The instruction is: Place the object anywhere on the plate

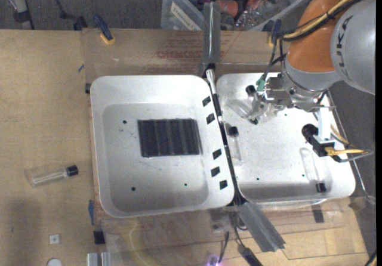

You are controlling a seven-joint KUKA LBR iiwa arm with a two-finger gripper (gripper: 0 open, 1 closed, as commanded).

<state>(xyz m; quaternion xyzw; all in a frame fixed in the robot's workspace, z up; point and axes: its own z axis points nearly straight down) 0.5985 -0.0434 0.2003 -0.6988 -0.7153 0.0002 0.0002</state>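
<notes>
Beside the claw (255, 117), clear vials (234, 142) litter the right bin (280, 169).

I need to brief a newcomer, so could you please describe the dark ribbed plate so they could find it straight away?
Start at the two shallow white bins lying side by side on the bench and take the left bin, away from the grey arm. The dark ribbed rectangular plate lies flat near the middle of its floor. It is the one large dark slab there; the right bin holds small clear and black items.

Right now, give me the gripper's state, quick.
Gripper: over the right bin; open or closed cannot be told, and nothing visibly held.
</notes>
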